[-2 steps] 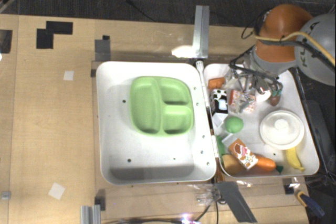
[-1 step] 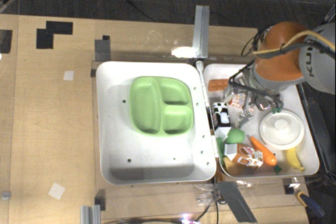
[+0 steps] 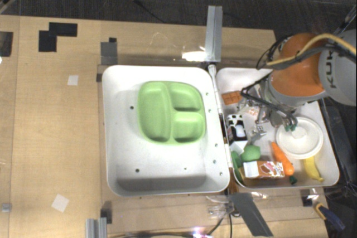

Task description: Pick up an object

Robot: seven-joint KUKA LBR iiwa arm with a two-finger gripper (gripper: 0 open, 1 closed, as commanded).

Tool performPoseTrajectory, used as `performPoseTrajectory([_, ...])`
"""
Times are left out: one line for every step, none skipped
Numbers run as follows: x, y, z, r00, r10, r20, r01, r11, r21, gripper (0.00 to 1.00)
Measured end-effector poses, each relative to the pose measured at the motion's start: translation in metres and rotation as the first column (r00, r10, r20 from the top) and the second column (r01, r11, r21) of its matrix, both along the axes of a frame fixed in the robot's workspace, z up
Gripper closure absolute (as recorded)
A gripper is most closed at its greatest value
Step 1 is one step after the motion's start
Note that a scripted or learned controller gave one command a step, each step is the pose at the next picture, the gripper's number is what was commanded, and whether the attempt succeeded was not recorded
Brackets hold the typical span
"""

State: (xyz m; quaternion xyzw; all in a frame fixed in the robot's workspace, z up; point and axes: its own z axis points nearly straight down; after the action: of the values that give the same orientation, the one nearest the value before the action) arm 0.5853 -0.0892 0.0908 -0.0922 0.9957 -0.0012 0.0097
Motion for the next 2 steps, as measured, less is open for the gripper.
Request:
performPoseTrajectory([-0.068,-0.016,0.002,1.0,-0.004,0.008,0.004,1.0,-0.003,0.0])
performPoseTrajectory([-0.073,0.001,0.002,0.984,-0.178,0.007,0.178,0.984,0.0,0.0])
